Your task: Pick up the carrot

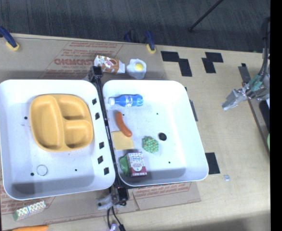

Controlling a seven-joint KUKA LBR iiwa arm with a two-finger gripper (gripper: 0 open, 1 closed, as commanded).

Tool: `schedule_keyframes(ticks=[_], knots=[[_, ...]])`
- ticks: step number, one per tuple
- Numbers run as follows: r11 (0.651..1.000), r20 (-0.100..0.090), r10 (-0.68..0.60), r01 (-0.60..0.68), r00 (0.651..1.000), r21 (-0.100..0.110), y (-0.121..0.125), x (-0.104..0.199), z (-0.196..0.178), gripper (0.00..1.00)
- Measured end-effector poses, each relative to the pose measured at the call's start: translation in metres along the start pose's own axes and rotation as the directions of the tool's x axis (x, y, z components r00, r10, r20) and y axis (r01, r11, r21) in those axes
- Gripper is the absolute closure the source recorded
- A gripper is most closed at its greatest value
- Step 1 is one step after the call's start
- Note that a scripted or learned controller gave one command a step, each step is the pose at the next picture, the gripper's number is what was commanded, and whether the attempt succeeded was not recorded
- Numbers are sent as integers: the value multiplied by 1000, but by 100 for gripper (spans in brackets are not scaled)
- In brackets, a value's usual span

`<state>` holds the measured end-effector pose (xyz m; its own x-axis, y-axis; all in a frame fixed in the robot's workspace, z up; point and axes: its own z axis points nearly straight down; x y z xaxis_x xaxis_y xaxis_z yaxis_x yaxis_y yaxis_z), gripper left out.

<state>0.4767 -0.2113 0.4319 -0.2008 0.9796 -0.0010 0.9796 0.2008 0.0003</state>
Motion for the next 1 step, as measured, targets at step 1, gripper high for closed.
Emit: schedule_keyframes(ticks=[1], knots=[[997, -3, -71, 71, 997, 3, 0, 1, 133, 100]])
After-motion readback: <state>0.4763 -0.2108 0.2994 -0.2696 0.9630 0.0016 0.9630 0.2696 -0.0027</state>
